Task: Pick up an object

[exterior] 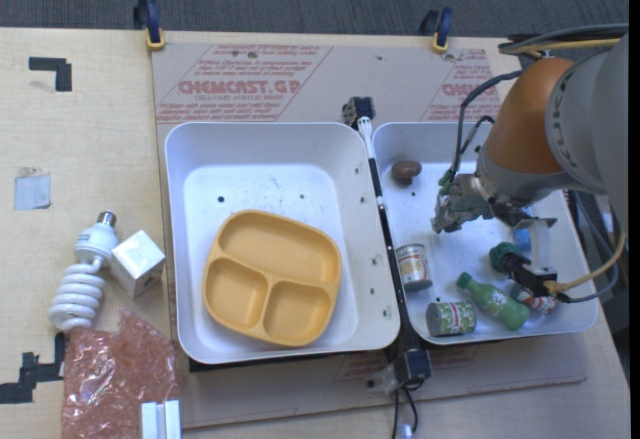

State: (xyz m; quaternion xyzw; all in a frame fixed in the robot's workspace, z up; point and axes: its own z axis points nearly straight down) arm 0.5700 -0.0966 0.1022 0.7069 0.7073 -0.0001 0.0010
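Bins sit side by side on the bench: the left bin [185, 227] holds a yellow 3-compartment tray [271, 276], and the arm [560, 122] reaches from the right over the right bin [385, 142]. Its gripper [452, 211] hangs above that bin's bare middle, and whether it is spread or closed cannot be told. Smaller things lie around it: a green bottle [492, 300] and a green-labelled can [450, 318] near the front, a small jar [412, 266] by the left wall, and a brown lump [405, 170] toward the back.

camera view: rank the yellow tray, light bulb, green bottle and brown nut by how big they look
1. yellow tray
2. light bulb
3. green bottle
4. brown nut
The bulb and bottle look fairly close; the bulb looks somewhat bigger.
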